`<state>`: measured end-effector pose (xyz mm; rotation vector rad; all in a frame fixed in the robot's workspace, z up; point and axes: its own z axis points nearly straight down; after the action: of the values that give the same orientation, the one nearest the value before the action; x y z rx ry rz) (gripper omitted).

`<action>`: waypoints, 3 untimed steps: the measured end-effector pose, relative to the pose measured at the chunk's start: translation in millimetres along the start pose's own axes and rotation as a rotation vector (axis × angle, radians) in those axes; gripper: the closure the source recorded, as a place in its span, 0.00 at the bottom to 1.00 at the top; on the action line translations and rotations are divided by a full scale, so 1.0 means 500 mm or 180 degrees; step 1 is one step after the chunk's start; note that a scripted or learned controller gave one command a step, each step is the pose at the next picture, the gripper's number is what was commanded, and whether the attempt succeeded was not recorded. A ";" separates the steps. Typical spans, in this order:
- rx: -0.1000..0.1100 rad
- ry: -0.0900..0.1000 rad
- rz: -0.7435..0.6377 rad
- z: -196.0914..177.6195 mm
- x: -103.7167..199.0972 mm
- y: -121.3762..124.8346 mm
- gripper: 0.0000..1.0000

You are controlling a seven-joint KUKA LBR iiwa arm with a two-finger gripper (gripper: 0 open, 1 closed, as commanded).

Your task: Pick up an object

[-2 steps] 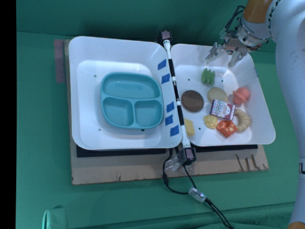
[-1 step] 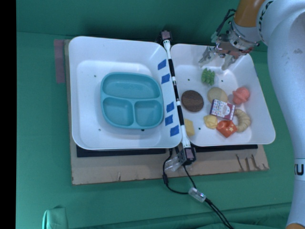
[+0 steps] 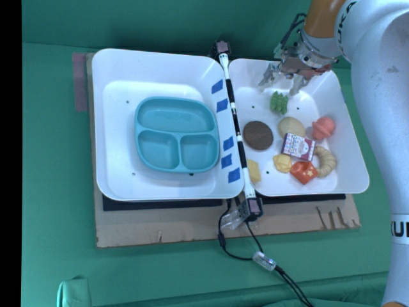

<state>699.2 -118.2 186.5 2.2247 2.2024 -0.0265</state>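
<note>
Camera view shows a green-covered worktop (image 3: 57,171) bearing a brown cardboard sheet (image 3: 160,229), on which two shallow, glossy white plastic bins with rounded corners sit side by side. The left bin (image 3: 115,69) holds a teal tray (image 3: 176,133), smooth and rounded, divided into three compartments: one long across the far side and two smaller ones nearer. Blue tape squares (image 3: 222,104) dot that bin's right wall. A thin black-and-white striped bar (image 3: 233,117) runs along the seam between the bins, with cables trailing off its near end. The right bin (image 3: 348,171) holds a scatter of small toy foods: a ridged green piece (image 3: 278,102) toward the far side, a flat dark-brown disc (image 3: 258,135), a pale tan oval (image 3: 291,126), a pinkish-red lumpy piece (image 3: 323,127), a small printed box (image 3: 298,146) in white and red, a curved tan ring-like piece (image 3: 326,161), a red block (image 3: 304,171), a yellow rounded piece (image 3: 282,163) and a pale yellow wedge (image 3: 254,170) by the left wall. The grey arm with its orange band (image 3: 329,5) reaches in from the right, and the metal gripper (image 3: 282,80) hangs over the far part of the right bin, just beyond the green piece; its fingers stand spread apart with nothing between them.
</note>
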 end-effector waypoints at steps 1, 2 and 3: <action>-0.0030 0.0051 0.0004 -0.037 0.012 0.007 1.00; -0.0028 0.0037 0.0007 -0.038 0.008 0.006 0.00; -0.0013 0.0020 -0.0009 -0.012 0.027 0.004 0.00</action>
<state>701.2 -104.4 192.2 2.2227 2.2067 -0.0149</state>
